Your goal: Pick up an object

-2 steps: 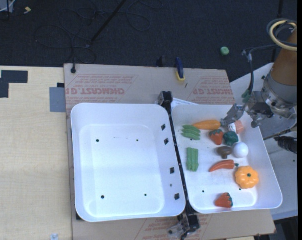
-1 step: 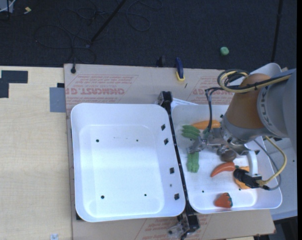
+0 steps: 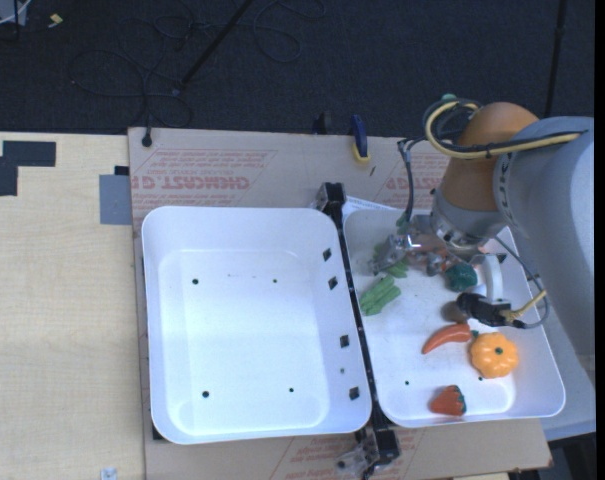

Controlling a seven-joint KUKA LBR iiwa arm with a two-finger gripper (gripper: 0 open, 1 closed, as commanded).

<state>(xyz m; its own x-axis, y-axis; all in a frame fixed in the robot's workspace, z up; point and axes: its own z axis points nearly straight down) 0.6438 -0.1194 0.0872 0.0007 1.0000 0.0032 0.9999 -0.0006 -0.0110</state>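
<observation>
Green toy (image 3: 380, 295) lies just below the claw (image 3: 407, 251), whose grip state I cannot tell; best descend squarely over it, clear of the bin wall (image 3: 349, 298).

The left bin (image 3: 242, 318) offers an open white floor, reachable from above without hindrance. The right bin (image 3: 537, 398) is crowded along its far and right side: the arm (image 3: 502, 178) overhangs that end, and a green vegetable (image 3: 380, 295), a teal object (image 3: 461, 275), an orange pepper (image 3: 447, 338), a small pumpkin (image 3: 493, 355) and a red piece (image 3: 448, 400) are scattered there. Bare floor is left near the divider, between the green vegetable and the red piece.
</observation>
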